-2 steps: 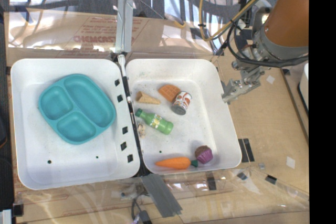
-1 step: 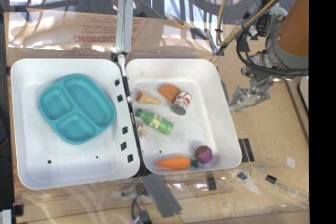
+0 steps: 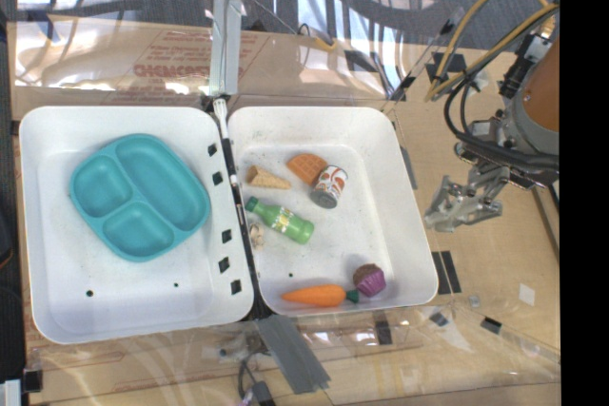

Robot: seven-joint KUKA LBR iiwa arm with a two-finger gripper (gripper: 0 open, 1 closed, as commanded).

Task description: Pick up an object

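The arm [image 3: 533, 100] reaches in from the right and bends down over the bare bench [image 3: 495, 271], outside the right bin [image 3: 404, 195], beyond that bin's right wall. Its gripper [image 3: 455, 209] hangs low and tilted toward the bin, near the middle of that wall; nothing lies between its fingers, though how wide they stand I cannot tell.

Inside the right bin, a green bottle [image 3: 282, 220] lies on its side near the left wall. A small can [image 3: 328, 186] and an orange wafer piece [image 3: 304, 166] sit touching near the centre, a cone [image 3: 267, 177] to their left. A carrot [image 3: 316, 296] and a purple onion [image 3: 370, 280] lie along the front edge. The left bin [image 3: 38, 204] carries a teal divided plate [image 3: 139, 195].
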